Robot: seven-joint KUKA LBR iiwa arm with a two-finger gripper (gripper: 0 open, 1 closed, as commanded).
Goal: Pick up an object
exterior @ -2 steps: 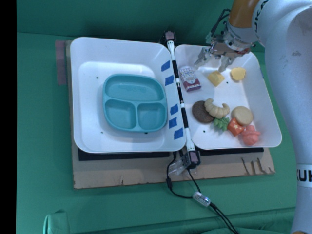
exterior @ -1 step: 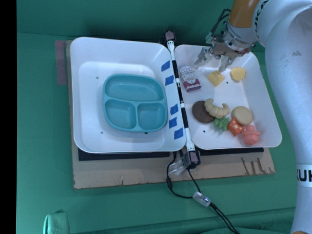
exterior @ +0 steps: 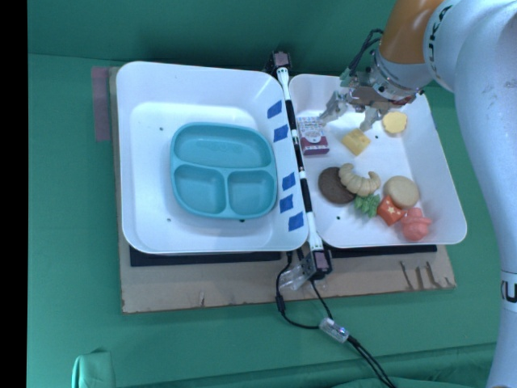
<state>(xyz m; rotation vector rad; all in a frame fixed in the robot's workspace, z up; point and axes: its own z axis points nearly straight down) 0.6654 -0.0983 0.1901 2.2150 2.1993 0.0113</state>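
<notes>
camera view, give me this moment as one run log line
end effector open, above right bin, holding nothing | nearest: yellow cheese block | teal divided plate in left bin | pick not yet done

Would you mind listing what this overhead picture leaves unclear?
- Gripper: fingers small and seen at a slant over the right bin; whether they touch anything cannot be told.
- Small box by the divider: its print is too small to read.
- Pink toy in the near corner: shape too small to identify.
- Arm: cut off by the right and top edges.
- Cable: runs off the bottom edge.
</notes>
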